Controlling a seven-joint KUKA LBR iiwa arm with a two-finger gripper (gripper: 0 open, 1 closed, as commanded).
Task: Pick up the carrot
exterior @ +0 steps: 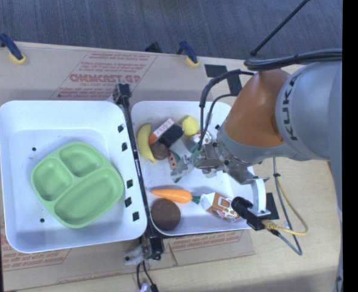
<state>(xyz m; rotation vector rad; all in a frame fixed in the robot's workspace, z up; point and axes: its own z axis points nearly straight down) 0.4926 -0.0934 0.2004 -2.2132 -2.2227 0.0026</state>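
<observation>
The carrot (171,194) is orange with a small green top and lies flat in the right bin (143,113), near its front wall. My gripper (185,162) hangs over the middle of that bin, a short way behind the carrot and apart from it. Its tip sits among small items there, next to a little red and grey piece (174,160). The grey and orange arm hides the bin's right part.
A banana (144,142), a dark brown lump (160,151), a red and white packet (164,128), a black block (171,135) and a yellow lemon (190,125) crowd the back. A brown ball (165,215) and a small carton (218,206) flank the carrot. The left bin (14,163) holds a green divided plate (77,182).
</observation>
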